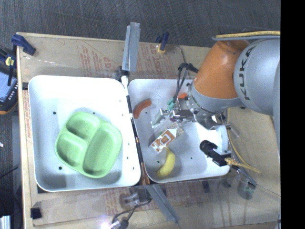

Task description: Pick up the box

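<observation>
In the right bin [200, 168], mid-frame, the pincer [167, 114] hangs just above the box [163, 140]; its state I cannot tell. A banana [167, 164] lies below.

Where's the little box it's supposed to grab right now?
The box lies in the right-hand bin, near its middle, just above the banana and below the robot's hand, with the reddish sausage further up-left.
</observation>
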`<state>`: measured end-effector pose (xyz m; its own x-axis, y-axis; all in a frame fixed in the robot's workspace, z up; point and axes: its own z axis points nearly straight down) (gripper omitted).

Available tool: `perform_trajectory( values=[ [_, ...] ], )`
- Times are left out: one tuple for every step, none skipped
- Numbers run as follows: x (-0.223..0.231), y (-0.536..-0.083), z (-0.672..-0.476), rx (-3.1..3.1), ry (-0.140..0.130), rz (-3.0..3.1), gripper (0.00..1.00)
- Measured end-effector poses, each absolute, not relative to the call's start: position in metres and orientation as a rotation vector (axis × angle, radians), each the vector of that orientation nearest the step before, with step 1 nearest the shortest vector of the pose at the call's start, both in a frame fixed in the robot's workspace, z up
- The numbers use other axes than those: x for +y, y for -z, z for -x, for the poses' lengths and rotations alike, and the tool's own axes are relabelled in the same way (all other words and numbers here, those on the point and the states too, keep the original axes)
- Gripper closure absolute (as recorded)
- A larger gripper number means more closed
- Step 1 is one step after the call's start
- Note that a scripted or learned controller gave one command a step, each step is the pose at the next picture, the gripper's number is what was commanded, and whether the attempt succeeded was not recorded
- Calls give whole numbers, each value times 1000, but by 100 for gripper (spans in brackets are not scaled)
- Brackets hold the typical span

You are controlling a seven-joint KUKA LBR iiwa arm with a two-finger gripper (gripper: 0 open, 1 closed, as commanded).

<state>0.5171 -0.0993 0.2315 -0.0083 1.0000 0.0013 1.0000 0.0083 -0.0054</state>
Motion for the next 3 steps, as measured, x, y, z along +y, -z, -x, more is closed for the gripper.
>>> perform_trajectory(
  values=[
    [-162,-224,-555,-2012,-5,2411,0],
    [-187,-181,-583,-2112,-3,2324,0],
    [-202,-91,-604,-2248,-3,2188,0]
  ],
)
